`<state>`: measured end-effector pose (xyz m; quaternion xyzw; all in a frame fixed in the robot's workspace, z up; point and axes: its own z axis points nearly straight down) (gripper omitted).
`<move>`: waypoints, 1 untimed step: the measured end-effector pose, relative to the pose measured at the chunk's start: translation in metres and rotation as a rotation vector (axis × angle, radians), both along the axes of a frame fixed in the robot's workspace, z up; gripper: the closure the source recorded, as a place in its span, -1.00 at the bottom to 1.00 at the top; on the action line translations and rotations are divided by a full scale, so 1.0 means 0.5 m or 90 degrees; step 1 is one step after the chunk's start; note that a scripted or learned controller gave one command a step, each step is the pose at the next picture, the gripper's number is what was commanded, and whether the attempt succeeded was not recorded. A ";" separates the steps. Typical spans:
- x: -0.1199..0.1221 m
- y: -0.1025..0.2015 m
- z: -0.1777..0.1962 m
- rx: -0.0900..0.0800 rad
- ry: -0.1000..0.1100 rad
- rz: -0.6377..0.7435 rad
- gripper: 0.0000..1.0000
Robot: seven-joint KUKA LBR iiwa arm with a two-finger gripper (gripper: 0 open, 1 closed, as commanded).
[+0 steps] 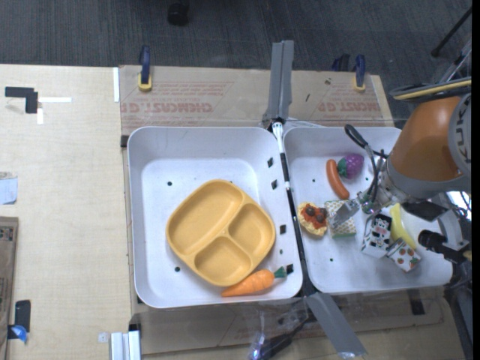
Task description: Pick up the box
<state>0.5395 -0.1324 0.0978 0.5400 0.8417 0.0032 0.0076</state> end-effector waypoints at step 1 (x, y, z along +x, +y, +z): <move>0.043 -0.015 -0.003 0.001 0.006 0.122 -1.00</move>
